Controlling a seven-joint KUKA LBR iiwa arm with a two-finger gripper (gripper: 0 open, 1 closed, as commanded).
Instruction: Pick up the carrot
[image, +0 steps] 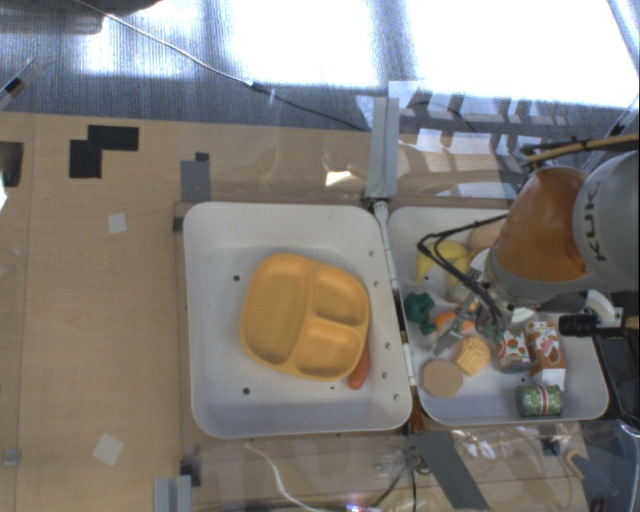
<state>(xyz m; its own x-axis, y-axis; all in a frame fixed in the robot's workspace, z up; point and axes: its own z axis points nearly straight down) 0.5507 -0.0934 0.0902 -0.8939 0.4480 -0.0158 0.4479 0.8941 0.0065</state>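
Gripper (468, 325): was seen low in the right bin (590, 400), under the grey and orange arm (545, 235); whether it was spread or closed could not be told, and nothing was visibly held.
Carrot (359, 368): was seen lying in the left bin (210, 400), touching the lower right edge of the yellow divided tray (300, 315), near the wall between the bins.
Right bin contents: a banana (445, 258), a green piece (420, 307), a corn cob (471, 354), a tan disc (441, 378), small cartons (528, 347) and a green can (541, 400) were crowded around the gripper.
Position relative to target: the gripper was judged to be in the wrong bin, well apart from the carrot.
Risk, wrong item: a small orange piece (447, 320) beside the gripper could be taken instead.
Risk, grasp: the carrot could be pushed under the tray rim, or the tray nudged, because the two were touching.
Risk, crossing: the dividing wall could be clipped if the arm were kept low.
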